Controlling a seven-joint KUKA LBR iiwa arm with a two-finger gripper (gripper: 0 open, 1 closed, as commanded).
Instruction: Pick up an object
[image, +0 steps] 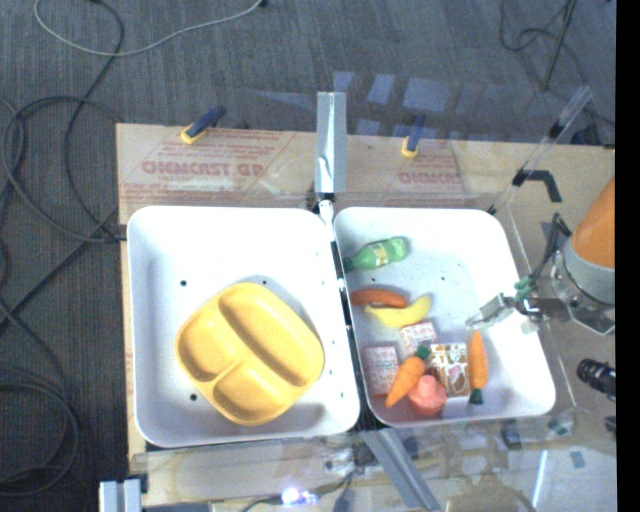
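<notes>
here, the grey two-finger gripper (497, 311) hangs over the right white plastic bin (520, 262), fingers slightly parted and holding nothing.
toys are heaped at the bin's near side, so picks are close: the small orange plastic carrot (478, 364) lies just beside and below the fingertips, a yellow plastic banana (400, 311) further left; the yellow divided tray (250, 351) sits apart in the left white bin (160, 250).

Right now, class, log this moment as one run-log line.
gripper: over right white bin, east side | nearest: slim orange carrot | left bin: yellow divided plate
</notes>
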